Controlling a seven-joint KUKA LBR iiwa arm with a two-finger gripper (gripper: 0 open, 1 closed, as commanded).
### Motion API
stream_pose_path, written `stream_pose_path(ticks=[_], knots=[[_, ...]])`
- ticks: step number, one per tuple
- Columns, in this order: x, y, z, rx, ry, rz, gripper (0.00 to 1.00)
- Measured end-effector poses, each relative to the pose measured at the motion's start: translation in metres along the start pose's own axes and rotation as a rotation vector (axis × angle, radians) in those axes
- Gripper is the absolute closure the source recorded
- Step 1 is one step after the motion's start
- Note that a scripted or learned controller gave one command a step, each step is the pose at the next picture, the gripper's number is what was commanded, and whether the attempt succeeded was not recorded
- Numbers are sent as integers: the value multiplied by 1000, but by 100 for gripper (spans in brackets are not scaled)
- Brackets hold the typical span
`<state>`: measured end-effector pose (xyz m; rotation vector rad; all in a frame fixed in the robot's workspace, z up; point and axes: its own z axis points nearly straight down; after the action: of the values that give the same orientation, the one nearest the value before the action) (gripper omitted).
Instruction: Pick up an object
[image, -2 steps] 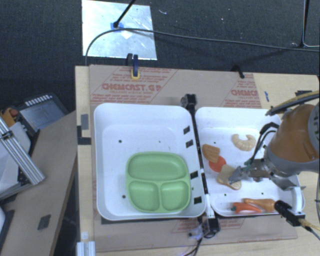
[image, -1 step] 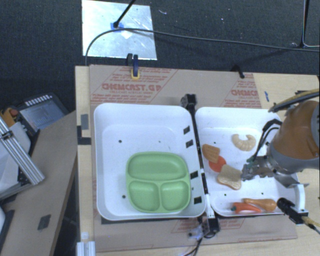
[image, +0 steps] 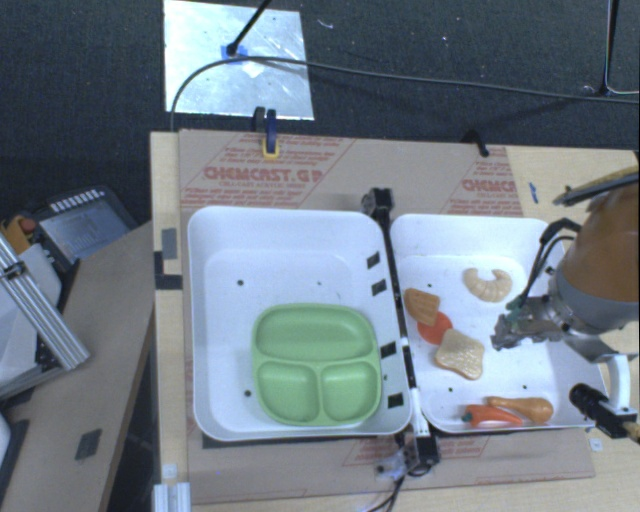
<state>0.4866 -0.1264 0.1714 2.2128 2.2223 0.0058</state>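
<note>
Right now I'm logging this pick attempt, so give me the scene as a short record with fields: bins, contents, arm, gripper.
left bin: holds a green divided tray
right bin: holds the food pieces
food pieces: pale curved piece, orange wedge over a red piece, tan slice, orange carrot-like piece by the front wall
arm: reaches in from the right, over the right bin
gripper: low, just right of the tan slice; nothing seen between its fingers

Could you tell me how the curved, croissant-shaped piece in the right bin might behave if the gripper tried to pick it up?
The croissant-shaped piece looks like moulded toy food, so probably stiff and light. Its curved, smooth form may slip from the gripper and skid on the right bin.
</note>
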Motion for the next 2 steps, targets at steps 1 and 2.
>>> stream_pose_path(ticks=[1, 2], knots=[[-4, 6, -45, -1, -1, 0, 100], [-5, 8, -88, 0, -1, 0, 100]])
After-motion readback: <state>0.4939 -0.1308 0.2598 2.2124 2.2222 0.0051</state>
